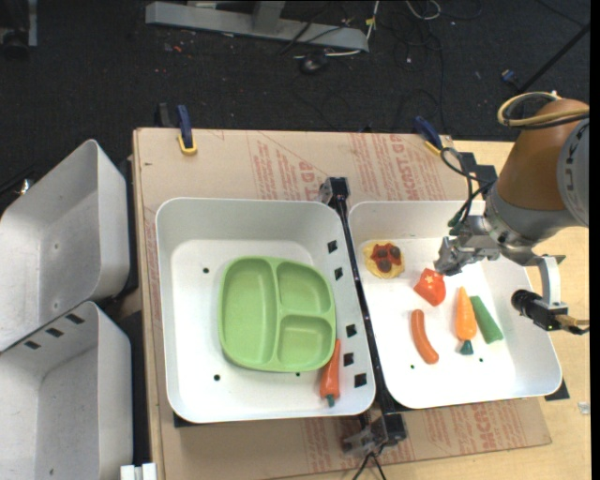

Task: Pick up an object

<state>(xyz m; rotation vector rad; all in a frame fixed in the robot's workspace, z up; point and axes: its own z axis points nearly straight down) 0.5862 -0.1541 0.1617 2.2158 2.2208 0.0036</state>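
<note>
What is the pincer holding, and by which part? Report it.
Cannot be told. The pincer sits just above the red piece in the right bin, but no grip on it is visible.

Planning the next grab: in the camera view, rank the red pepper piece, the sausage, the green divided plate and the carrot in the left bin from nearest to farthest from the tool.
1. red pepper piece, just below the tool
2. sausage, lower in the right bin
3. carrot, left bin's lower right edge
4. green divided plate, left bin's middle

Dark speckled floor, stray cables
</note>
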